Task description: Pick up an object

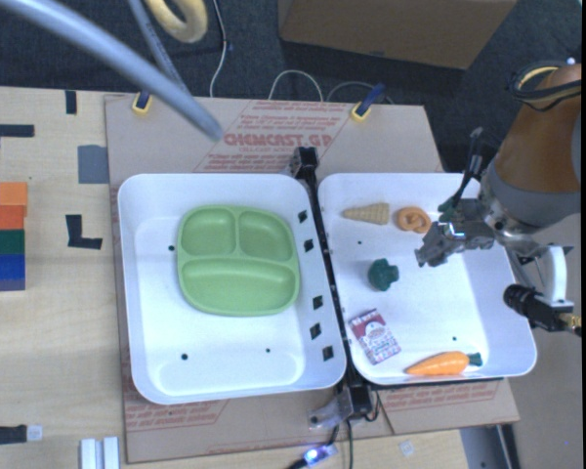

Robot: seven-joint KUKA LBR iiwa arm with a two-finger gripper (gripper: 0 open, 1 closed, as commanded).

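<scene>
The right bin holds several small items: a cream cone, an orange pretzel-shaped piece, a dark green lump, a red and white packet and an orange carrot. My gripper hangs over the right bin's upper right part, just right of the pretzel piece and up-right of the green lump. I see nothing between its fingers.
The left bin holds a green divided plate. A black divider runs between the bins. Coloured blocks sit at the far left of the bench. A cardboard box stands beyond the bench.
</scene>
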